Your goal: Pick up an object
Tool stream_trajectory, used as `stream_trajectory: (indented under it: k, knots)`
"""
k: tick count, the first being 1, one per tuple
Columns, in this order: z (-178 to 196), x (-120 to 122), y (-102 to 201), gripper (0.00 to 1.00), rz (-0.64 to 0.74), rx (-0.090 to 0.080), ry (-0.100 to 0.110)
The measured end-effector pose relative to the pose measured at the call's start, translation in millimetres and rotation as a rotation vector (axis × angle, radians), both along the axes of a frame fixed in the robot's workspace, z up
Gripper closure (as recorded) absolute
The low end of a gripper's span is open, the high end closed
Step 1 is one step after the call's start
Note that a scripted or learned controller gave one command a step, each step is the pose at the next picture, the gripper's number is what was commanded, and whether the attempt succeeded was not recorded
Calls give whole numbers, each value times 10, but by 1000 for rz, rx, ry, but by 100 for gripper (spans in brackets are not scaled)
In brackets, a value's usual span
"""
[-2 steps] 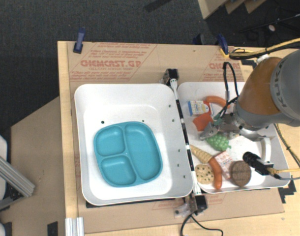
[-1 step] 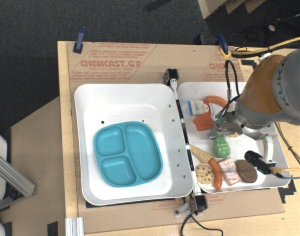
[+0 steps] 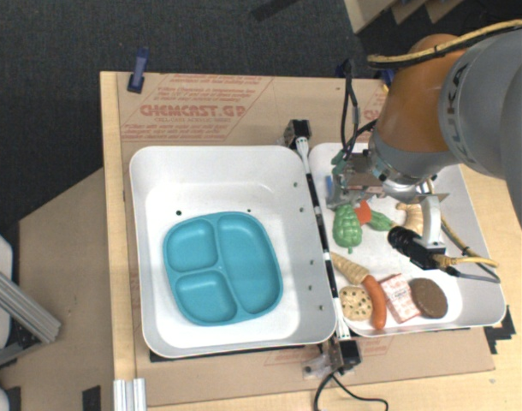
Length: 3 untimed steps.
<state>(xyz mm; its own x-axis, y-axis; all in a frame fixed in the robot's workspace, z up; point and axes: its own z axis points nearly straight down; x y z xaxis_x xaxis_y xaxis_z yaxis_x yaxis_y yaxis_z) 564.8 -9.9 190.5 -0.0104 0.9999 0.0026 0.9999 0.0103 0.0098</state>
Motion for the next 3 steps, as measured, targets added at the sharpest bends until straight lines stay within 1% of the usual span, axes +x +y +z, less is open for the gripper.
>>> stream_trajectory:
  k: [1,2,3]
  knots:
    - [-1,53,203,100,-8,-2,7]
    - [-3,50,189,0,-10,-3,8]
    - [-60,395,-483,0,-15,-6,5]
